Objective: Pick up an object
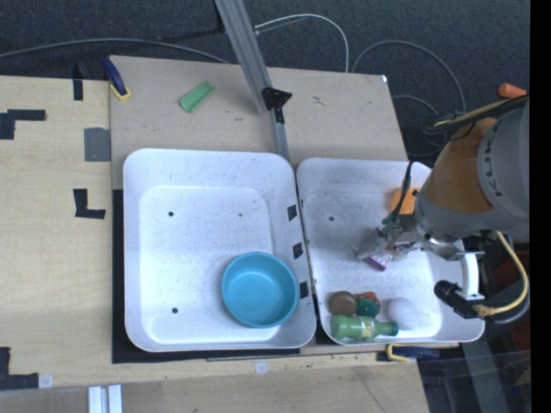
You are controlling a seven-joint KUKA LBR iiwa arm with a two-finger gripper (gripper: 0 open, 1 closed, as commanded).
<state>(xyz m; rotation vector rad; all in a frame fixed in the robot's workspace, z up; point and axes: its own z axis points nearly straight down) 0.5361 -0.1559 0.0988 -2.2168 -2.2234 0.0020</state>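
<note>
camera view: my gripper [385, 246] hangs low in the right bin [344, 188], reaching in from its right wall. a small purple-tipped object [376, 261] lies right under my tip, touching it or nearly so; the blur there is too heavy for me to say whether i am clenched on it or released, so i cannot tell. its long axis seems to run slantwise, from me down toward the bin's near-left corner. an orange piece [401, 200] sits just beyond my wrist, toward the bin's far-right corner. along the bin's near wall lie a green plastic bottle [362, 327] on its side, a brown rounded lump [343, 302], and a smooth white ball [406, 311], all well apart from my tip. a glossy blue bowl [259, 289] rests in the left bin [164, 170], near the shared wall.
</note>
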